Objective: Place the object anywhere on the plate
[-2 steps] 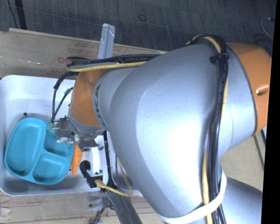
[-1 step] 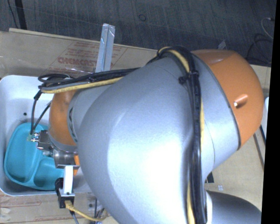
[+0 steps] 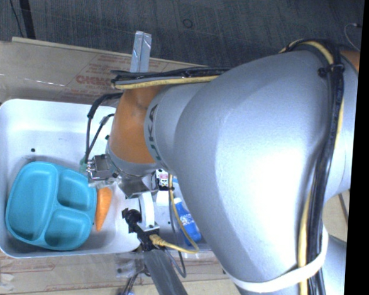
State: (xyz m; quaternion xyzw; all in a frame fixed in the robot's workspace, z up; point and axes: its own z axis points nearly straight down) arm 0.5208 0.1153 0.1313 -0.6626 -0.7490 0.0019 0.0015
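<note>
One blue plate [image 3: 47, 205] with three compartments lies in the left white bin [image 3: 22, 123], near its front corner. Just beside the plate's right edge lies an orange carrot [image 3: 103, 208], on the bin floor (not on the plate). The grey arm [image 3: 233, 166] covers much of the bench, and its gripper [image 3: 116, 180] is just above the carrot's top end; whether its fingers are apart or together I cannot tell.
</note>
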